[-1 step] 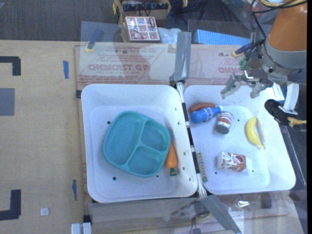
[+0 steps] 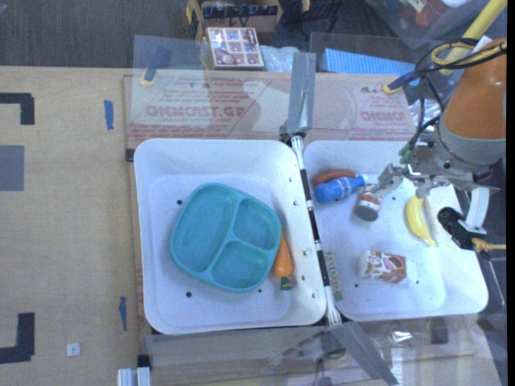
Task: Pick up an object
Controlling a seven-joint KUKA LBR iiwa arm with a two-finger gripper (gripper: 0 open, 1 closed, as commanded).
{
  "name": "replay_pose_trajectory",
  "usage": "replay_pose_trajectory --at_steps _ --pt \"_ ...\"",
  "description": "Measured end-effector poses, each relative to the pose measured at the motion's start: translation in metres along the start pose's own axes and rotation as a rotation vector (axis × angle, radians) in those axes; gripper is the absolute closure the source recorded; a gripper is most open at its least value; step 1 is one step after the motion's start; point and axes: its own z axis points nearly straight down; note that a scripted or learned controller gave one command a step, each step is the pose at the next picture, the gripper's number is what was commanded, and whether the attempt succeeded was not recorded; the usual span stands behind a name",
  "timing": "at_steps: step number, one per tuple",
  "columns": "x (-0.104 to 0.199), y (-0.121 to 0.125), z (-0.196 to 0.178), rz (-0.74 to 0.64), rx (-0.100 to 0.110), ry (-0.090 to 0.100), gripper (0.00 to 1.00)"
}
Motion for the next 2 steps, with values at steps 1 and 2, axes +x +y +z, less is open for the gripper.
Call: replay_pose_trajectory --at_steps 1,2 --pt "0.0 0.015 0.095 -0.143 -0.007 -0.001 0.0" --pt "-0.004 0.016 0.084 -0.137 -0.013 -0.002 1.0"
